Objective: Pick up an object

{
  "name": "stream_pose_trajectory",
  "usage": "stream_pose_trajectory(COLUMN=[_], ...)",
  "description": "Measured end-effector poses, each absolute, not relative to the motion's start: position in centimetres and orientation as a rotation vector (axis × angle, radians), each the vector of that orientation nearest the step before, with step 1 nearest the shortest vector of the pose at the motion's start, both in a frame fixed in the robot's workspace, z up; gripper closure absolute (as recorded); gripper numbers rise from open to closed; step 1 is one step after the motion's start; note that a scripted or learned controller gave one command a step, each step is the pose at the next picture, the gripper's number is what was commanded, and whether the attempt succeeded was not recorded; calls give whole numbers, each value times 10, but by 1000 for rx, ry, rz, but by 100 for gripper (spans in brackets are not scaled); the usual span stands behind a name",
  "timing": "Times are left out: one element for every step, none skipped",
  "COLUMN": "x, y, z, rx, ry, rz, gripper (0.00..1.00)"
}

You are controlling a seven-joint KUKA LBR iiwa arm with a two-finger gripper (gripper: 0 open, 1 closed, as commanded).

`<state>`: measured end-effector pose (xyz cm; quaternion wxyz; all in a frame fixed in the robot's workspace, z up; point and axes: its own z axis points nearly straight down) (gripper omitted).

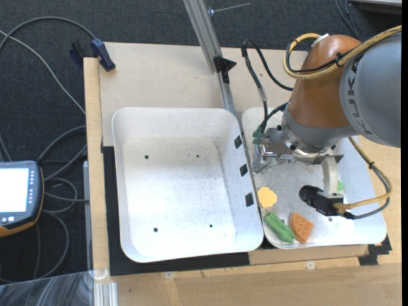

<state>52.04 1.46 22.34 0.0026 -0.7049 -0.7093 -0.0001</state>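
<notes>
Both white bins, the left bin (178,183) and the right bin (357,231), look like smooth, matt plastic. The arm's orange band (322,85) is glossy, catching light. The bench (153,75) looks like pale, matt wood, and the slanted pole (201,24) like brushed metal.

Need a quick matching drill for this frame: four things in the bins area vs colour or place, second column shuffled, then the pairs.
Things:
1. yellow piece
2. green piece
3. orange piece
4. left bin

Descriptions:
A. ridged, nearest the right bin's front rim, just right of the green one
B. long and narrow, lying at a slant by the right bin's front left corner
C. white, speckled, with four small dark dots on its floor
D. small and rounded, close to the wall between the bins, below the gripper

Pairs: 1-D, 2-B, 3-A, 4-C
</notes>
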Motion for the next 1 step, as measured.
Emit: stream_pose_trajectory(x=[513], y=[76], z=[236], rx=[-2210], ry=[-2230], rz=[-6], gripper=[100])
